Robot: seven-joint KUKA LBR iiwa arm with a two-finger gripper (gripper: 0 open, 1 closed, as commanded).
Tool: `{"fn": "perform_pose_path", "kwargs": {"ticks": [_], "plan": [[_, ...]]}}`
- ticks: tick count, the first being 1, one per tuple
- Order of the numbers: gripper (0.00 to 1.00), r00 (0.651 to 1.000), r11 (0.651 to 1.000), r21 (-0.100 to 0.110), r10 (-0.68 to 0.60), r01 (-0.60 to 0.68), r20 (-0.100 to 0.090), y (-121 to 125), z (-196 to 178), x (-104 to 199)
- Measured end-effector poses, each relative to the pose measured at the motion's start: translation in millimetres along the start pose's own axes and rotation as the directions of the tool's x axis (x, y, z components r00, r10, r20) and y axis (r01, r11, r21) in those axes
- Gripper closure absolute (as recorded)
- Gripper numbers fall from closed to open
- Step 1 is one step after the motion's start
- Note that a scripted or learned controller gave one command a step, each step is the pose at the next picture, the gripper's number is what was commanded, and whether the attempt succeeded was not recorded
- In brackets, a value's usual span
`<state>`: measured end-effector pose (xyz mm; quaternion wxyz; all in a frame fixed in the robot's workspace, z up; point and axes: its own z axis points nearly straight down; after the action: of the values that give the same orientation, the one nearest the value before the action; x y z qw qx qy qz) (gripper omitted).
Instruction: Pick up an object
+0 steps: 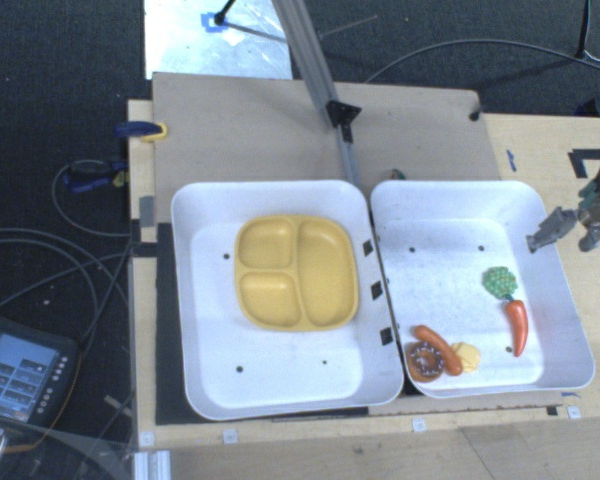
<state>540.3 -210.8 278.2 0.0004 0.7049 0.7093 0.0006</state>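
We note the pincer [558, 226] sits at the right edge, the arm behind it cut off by the frame; its finger gap is too small to resolve. The yellow piece [467, 355] beside the sausage [437, 347] is too small to identify.

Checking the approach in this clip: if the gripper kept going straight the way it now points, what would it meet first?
The gripper at the right bin's right rim points left and slightly down. That line looks free over the bin's bare floor; the broccoli and carrot lie below it. Depth is unclear, so the floor may come first.
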Motion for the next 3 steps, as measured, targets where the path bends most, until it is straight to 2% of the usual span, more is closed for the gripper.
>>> {"fn": "perform_pose_path", "kwargs": {"ticks": [1,3], "plan": [[0.00,1.000,1.000,0.000,0.000,0.000,0.000,0,0,0],[0.00,1.000,1.000,0.004,0.005,-0.005,-0.001,6,88,8]]}}
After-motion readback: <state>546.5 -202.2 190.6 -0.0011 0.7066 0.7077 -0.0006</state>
